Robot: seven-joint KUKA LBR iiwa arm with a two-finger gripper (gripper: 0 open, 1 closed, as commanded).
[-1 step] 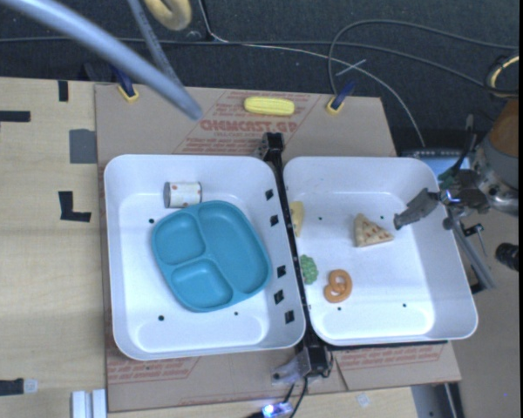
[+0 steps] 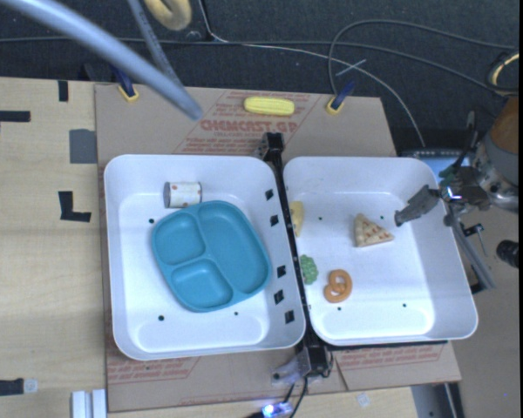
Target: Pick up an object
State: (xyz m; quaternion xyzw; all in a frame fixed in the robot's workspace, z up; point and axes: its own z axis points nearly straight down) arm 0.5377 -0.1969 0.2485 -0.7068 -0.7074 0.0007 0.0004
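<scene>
Pretzel (image 2: 337, 286): flat in right bin (image 2: 436, 320), front.
Waffle wedge (image 2: 371, 232): tip points rearward.
Gripper (image 2: 416, 206): finger state indiscernible; holds nothing visible.

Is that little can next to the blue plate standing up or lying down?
Lying down. The small can rests on its side in the left bin, its long side running left to right, just above the blue divided plate.

Single fixed camera sat above the surface (image 2: 44, 233), looking down at a slant on both bins (image 2: 122, 259); arm (image 2: 506, 146) entered from right.
</scene>
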